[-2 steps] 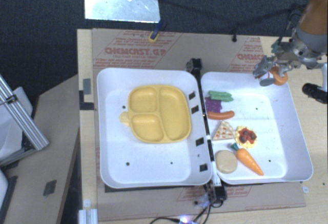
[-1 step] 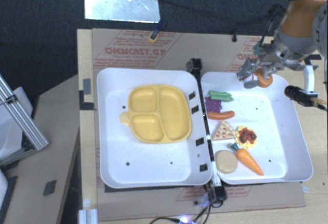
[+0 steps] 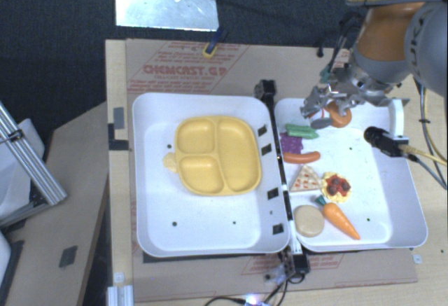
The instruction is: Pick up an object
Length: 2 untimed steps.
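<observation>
An orange disc (image 3: 341, 117) is seen at the far end of the right bin (image 3: 406, 220), directly at the hand (image 3: 323, 107) and partly covered by it. Whether the disc lies between the fingers or merely beneath them cannot be told, nor can it be told whether the hand is apart or together, since the tips are lost against the toy.

Just beside the hand, toward the near edge, a green piece (image 3: 302, 131) is laid over a purple one (image 3: 290, 143), and a sausage (image 3: 301, 156) follows. Further off are found a pizza slice (image 3: 305, 178), a red-and-yellow toy (image 3: 337, 187), a carrot (image 3: 341, 220) and a beige round (image 3: 309, 220). Well apart, to the hand's far side across the divider, a yellow tray (image 3: 215, 155) is set in the left bin (image 3: 150, 178).

The step in hand is judged to be the reach or the grasp at the disc. A firm closing on it is called for next, then a straight lift, with the green piece kept from being dragged along.
</observation>
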Each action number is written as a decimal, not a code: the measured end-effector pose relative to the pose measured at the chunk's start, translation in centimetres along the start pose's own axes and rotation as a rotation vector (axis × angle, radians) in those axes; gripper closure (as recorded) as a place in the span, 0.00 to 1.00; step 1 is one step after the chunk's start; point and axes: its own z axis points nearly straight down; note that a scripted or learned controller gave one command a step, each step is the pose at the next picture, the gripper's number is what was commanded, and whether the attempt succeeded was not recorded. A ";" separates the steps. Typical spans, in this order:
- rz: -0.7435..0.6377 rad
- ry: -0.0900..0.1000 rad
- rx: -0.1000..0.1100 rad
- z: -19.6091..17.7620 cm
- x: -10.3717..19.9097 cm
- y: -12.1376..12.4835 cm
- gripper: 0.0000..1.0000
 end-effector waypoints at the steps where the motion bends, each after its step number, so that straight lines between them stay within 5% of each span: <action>1: 0.000 0.000 0.000 0.1 4.7 -1.1 1.00; 2: 0.000 0.001 0.002 0.1 9.7 -3.0 1.00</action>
